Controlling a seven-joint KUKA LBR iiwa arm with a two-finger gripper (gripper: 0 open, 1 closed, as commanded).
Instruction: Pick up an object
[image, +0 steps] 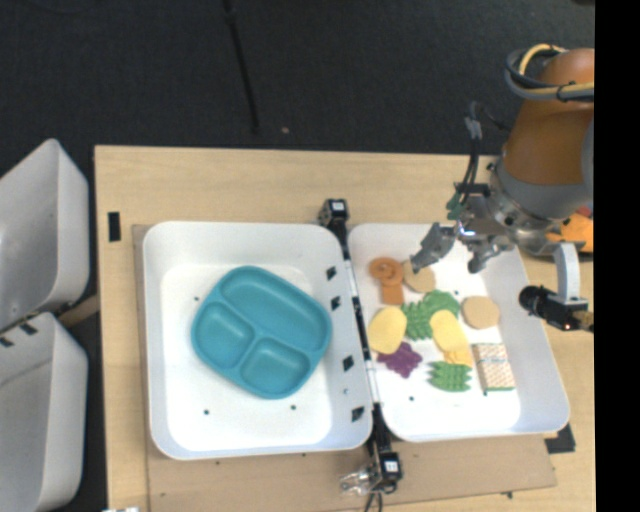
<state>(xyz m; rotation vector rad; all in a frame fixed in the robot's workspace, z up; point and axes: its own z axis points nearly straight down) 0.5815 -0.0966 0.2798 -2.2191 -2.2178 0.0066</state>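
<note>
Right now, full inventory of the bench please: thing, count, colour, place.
bins: 2, white, side by side on the bench
divided plate: 1, blue, left bin
orange piece: 1, orange-brown, right bin, top of the pile
yellow pieces: 2, yellow, middle of the pile
green pieces: 2, green, among the pile
purple piece: 1, purple, pile's lower left
tan disc: 1, tan, pile's right
patterned block: 1, pale, pile's lower right
gripper: 1, grey, fingers open above the right bin's far end

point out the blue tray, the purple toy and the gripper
blue tray (228, 322), camera view, on its upper left compartment
purple toy (402, 360), camera view, on its middle
gripper (458, 256), camera view, midway between its two fingertips
</note>
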